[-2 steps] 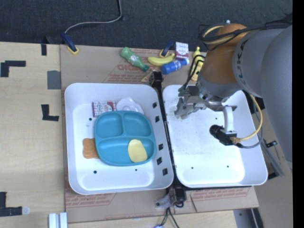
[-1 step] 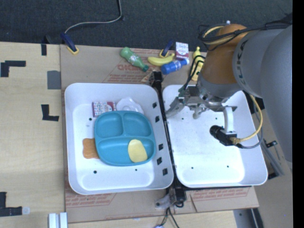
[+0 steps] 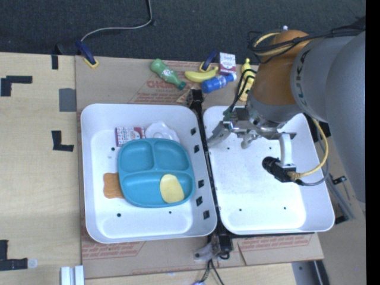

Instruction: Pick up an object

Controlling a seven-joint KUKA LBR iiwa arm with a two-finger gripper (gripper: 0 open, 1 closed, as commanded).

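Observation:
My gripper [image 3: 230, 136] hangs over the back left part of the right bin [image 3: 279, 212], close to the divider between the bins. Its fingers [image 3: 216, 133] stand open, with only white bin floor between them. In the left bin [image 3: 98, 206] lies a blue divided plate [image 3: 149, 159] with a yellow rounded piece [image 3: 172, 189] in its front right compartment. A red and white packet [image 3: 128, 134] and a white crumpled item [image 3: 161, 130] lie behind the plate. A brown flat piece [image 3: 111, 185] pokes out at its left.
Behind the bins on the cardboard lie a green bottle [image 3: 167, 73], a banana [image 3: 200, 75], a blue bottle [image 3: 215, 84] and a small carton [image 3: 227, 61]. A black cable fitting [image 3: 278, 168] hangs from the wrist over the right bin. The arm's bulk covers that bin's back right.

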